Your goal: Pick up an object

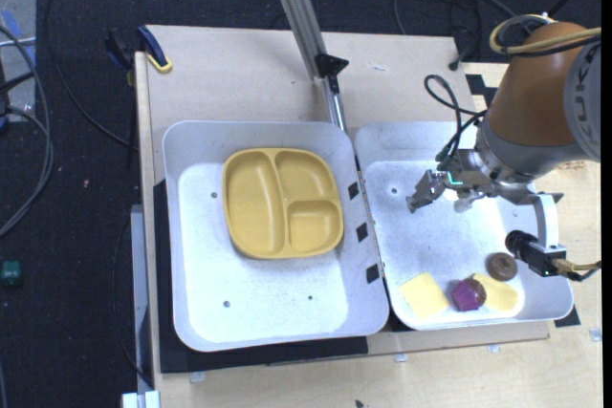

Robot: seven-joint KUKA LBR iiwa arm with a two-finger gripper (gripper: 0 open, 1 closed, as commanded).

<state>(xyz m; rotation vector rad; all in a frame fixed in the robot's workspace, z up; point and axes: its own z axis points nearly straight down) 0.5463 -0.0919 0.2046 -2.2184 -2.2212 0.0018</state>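
— So, how far along is the pick?

— Barely begun, I'd judge. The gripper (427,191) hangs over the bare upper part of the right bin (402,148), with nothing between its fingers.

— Fingers apart or together?

— They look spread a little, though at this slant they are small and I can't be sure.

— And the things to pick from?

— All lie along the near edge of that bin, well apart from the gripper: a yellow block (424,294), a purple piece (467,294) beside it, a brown disc (501,267), and a pale yellow shape (504,298) under or behind the purple one. The left bin (191,205) bears a yellow tray (283,203).

— What's left?

— Everything: choosing one, descending, closing, lifting.
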